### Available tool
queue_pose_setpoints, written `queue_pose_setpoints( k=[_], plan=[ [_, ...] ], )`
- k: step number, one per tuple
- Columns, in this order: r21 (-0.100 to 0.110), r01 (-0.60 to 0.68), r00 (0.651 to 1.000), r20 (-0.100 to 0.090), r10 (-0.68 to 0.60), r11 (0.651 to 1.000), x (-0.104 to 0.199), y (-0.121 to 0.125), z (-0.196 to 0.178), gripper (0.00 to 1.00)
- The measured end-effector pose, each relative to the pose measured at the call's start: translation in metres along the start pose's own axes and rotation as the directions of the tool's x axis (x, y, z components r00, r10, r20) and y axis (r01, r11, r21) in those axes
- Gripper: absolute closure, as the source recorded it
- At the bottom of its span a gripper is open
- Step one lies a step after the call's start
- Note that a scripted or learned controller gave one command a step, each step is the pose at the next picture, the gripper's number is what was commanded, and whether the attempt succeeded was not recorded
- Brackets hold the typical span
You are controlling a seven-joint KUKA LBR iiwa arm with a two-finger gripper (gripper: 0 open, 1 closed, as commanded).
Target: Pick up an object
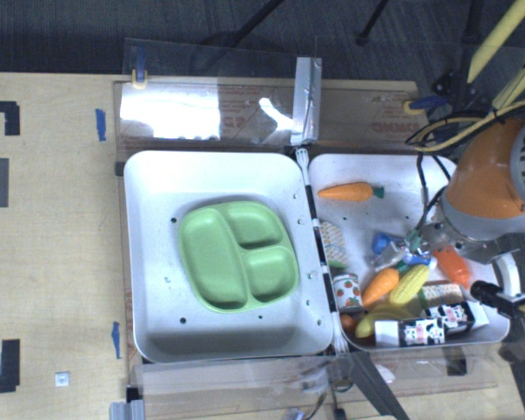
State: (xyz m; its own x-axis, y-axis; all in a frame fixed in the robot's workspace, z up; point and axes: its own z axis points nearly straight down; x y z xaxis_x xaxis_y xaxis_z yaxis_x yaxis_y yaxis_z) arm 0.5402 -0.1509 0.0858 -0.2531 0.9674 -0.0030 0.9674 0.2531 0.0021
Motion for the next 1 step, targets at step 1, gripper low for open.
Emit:
queue_pose_setpoints(
  k=[1],
  plan=[
    [0.005, -0.166, 0.986, -0.006, 0.166, 0.986, 0.0608, -0.0453, -0.0629, 0.0]
  ],
)
